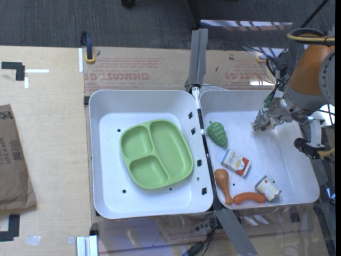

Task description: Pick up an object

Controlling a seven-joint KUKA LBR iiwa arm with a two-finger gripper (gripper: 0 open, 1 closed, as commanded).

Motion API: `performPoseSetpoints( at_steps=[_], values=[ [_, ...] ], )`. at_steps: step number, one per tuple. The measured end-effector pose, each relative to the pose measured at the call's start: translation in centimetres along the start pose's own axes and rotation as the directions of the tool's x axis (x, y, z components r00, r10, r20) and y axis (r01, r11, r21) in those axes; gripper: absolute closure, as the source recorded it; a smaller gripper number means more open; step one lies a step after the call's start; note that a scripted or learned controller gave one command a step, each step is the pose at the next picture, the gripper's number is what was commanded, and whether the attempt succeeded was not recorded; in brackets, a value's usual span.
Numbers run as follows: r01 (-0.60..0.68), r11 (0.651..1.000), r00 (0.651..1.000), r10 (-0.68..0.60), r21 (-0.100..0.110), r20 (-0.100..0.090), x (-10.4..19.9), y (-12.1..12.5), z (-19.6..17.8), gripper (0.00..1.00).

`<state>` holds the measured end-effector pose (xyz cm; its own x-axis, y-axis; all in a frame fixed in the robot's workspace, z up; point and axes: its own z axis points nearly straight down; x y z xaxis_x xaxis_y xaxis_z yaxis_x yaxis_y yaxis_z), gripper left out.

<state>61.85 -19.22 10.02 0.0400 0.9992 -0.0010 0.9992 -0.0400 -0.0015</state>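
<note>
The right bin (290,156) holds a green bumpy toy (217,133), a small red and white carton (236,162), an orange drumstick-shaped toy (224,185), an orange sausage (249,198) and a small white packet (268,189). My gripper (262,124) hangs over the upper right part of this bin, above bare white floor, well apart from every object. Nothing shows between its fingertips. The green toy lies to its left and the carton below left.
The left bin (104,159) contains a green divided plate (156,153). A grey divider post (198,57) rises between the bins at the back. A brown paper bag (13,159) lies on the bench at far left.
</note>
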Motion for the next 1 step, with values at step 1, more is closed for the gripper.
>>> performPoseSetpoints(
  at_steps=[1],
  values=[
    [-0.038,0.999,0.999,0.038,-0.001,0.0,7.5,1.9,-10.43,1.0]
  ],
)
